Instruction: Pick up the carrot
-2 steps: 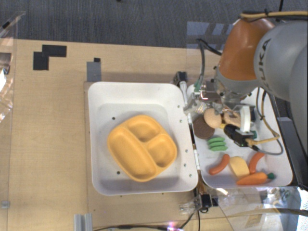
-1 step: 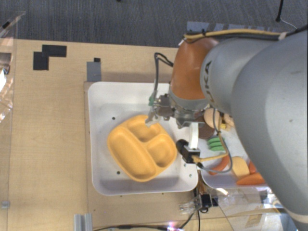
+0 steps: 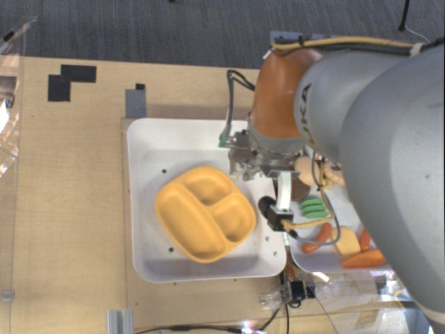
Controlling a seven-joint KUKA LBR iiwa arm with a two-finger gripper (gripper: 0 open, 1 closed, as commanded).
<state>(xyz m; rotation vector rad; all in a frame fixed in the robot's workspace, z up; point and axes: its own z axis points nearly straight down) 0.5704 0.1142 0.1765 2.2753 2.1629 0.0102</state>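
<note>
The carrot (image 3: 363,259) lies in the right bin (image 3: 300,257), down in its near corner, long and orange with the thin end pointing toward the left bin (image 3: 142,186); the big grey arm (image 3: 375,117) covers its far end. Just above the carrot sits a yellow block (image 3: 348,242), and just left of that block lies a small reddish-orange piece (image 3: 318,236), tilted. A ribbed green piece (image 3: 314,209) rests further up the same bin, and a pale beige lump (image 3: 304,167) shows at the edge of the arm above it. The arm comes in from the right and hides most of the right bin; its orange band (image 3: 278,96) stands over the far side of the strip where the two bins meet. Below the band, the metal wrist parts (image 3: 254,160) hang over the right edge of the left bin, well apart from the carrot. The wrist hides the jaws, so I cannot tell whether they are released or clenched, and nothing can be seen grasped. In the left bin a yellow divided plate (image 3: 205,214) lies flat, turned at a slant, with three hollows. Both bins sit on a light wooden worktop (image 3: 69,186) that bears black square marks (image 3: 69,82) near its far left corner.
</note>
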